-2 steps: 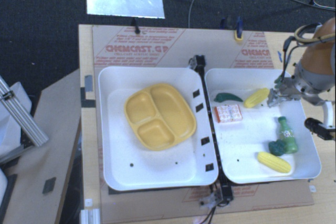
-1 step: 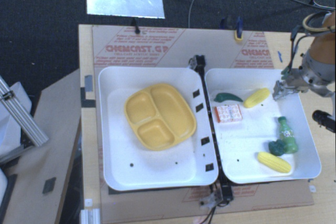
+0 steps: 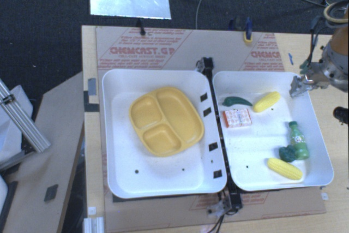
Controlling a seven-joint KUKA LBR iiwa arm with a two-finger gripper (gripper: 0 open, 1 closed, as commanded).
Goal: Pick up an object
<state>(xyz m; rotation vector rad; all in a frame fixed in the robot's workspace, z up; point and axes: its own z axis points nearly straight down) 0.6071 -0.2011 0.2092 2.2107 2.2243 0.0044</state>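
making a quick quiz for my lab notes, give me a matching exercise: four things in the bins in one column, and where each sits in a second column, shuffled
Things
1. yellow divided plate
2. green pepper
3. green bottle
4. red-and-white box

Places
A. right bin, near its right wall
B. right bin, beside the divider, just below the pepper in the picture
C. left bin, middle
D. right bin, upper left, beside a corn cob

Pairs: 1-C, 2-D, 3-A, 4-B
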